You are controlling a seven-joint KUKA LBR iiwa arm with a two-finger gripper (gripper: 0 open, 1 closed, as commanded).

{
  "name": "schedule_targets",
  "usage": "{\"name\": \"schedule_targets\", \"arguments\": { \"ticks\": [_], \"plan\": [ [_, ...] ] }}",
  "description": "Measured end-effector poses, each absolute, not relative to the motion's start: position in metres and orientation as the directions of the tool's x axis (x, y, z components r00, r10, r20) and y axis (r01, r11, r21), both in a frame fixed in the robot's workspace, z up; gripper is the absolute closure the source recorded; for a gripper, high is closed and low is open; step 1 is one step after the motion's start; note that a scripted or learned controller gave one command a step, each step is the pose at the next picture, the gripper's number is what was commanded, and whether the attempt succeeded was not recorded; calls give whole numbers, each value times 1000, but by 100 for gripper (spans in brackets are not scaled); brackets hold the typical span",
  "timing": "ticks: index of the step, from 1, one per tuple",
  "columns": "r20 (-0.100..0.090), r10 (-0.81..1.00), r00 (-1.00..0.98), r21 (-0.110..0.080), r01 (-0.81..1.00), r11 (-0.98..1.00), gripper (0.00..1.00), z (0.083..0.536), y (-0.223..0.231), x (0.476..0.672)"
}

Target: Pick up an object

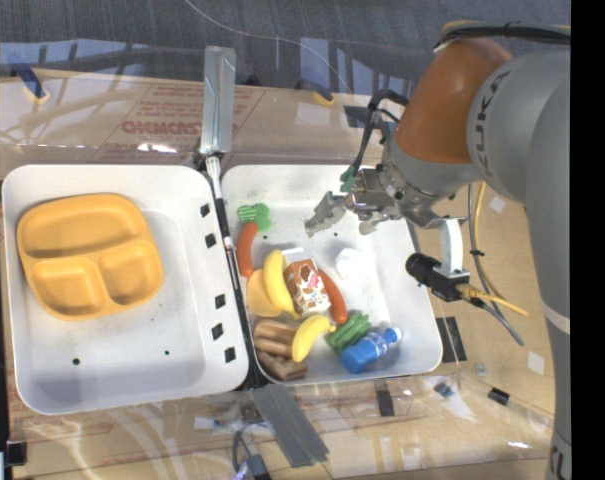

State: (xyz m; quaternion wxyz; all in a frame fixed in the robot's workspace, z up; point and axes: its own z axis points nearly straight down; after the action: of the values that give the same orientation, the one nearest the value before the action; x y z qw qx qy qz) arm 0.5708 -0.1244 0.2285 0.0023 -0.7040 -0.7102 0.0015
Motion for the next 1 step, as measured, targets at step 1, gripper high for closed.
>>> {"name": "schedule_targets", "arguments": {
  "ticks": [1],
  "plan": [
    [0,1000,1,-2,1000,-1,0,94,-102,562]
  ]
}}
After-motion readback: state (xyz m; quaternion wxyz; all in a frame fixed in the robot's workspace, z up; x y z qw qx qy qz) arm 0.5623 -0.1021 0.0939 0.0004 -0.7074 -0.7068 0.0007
